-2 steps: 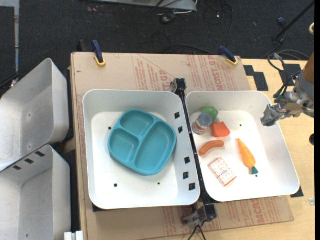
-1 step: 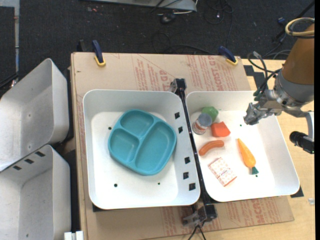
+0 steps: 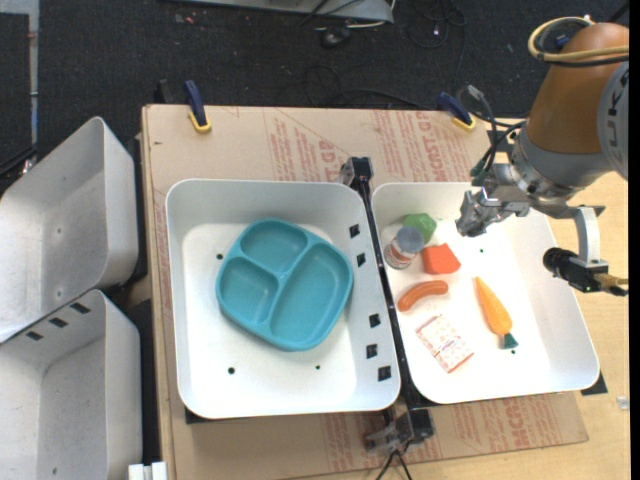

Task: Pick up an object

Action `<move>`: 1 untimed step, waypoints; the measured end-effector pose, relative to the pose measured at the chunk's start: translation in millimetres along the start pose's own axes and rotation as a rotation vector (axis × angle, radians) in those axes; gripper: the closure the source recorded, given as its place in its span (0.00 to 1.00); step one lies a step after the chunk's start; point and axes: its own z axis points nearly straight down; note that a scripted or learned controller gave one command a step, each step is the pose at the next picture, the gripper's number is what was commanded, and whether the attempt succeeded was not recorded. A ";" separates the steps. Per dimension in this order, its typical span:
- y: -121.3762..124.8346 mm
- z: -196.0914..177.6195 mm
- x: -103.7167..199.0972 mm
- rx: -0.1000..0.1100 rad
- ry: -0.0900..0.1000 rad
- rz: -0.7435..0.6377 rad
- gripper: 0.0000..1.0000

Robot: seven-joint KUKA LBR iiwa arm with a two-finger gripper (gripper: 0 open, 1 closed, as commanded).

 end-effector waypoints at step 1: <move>7.4 10.7 54.9 0.005 0.001 0.000 1.00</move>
